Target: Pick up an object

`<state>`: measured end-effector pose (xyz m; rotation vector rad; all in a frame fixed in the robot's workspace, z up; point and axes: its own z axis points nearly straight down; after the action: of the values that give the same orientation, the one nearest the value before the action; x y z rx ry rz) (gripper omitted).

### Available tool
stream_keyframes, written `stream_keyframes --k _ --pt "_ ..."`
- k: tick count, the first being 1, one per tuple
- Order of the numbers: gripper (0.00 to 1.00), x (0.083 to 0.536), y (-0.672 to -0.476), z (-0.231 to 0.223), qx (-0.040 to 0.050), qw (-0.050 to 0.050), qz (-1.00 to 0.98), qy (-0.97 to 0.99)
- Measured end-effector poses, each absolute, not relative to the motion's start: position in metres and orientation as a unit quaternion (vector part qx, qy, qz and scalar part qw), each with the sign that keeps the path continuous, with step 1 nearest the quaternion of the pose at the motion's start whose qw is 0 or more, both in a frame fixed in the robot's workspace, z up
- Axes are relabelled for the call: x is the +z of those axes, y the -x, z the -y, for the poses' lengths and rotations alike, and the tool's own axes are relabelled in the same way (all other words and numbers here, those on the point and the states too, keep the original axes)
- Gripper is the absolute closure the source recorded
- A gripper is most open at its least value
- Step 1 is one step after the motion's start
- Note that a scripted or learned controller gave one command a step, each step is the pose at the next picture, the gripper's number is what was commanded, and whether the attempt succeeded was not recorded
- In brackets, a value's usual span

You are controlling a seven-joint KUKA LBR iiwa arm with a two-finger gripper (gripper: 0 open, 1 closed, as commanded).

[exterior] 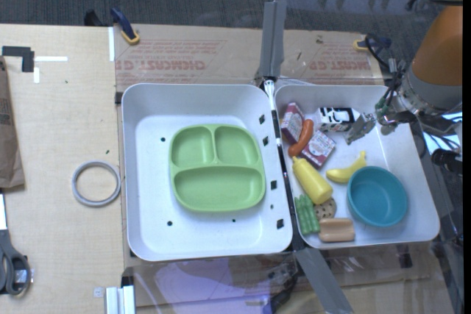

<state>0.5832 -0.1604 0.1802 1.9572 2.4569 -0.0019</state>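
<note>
The right bin (pixel 425 180), in the right half of the frame, holds a crowd of small toy foods: a yellow banana (pixel 346 170) near its middle, a blue bowl (pixel 377 195) just below and right of that, a yellow bottle (pixel 312 181) to the banana's left, an orange hot dog (pixel 301 137) above the bottle, a black-and-white cow figure (pixel 337 115) toward the upper edge, and a tan bread piece (pixel 337 230) at the lower edge. Any would serve; the banana looks the easiest pick, probably light, stiff plastic, smooth and apt to slip, so a pinch across its thick middle seems best. The bowl would likely need a grasp on its rim. The left bin (pixel 140 180) carries a green divided plate (pixel 217 167). The arm (pixel 441 55) comes in from the upper right, its orange band high at the frame's edge, wrist angled down and left. The gripper (pixel 364 127) hangs low over the bin's upper right part, just right of the cow; I cannot tell how wide it is, and nothing is visibly in its hold.
</note>
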Motion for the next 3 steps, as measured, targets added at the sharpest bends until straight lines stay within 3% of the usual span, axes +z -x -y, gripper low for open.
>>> stream_keyframes --k 1,2,3 --pt "0.0 0.096 -0.603 0.097 0.0014 0.003 -0.788 -0.616" --pt "0.0 0.191 -0.534 0.071 -0.0004 0.0 -0.815 -0.58" --pt "0.0 0.234 -0.537 0.087 -0.0006 0.0 -0.812 -0.584"
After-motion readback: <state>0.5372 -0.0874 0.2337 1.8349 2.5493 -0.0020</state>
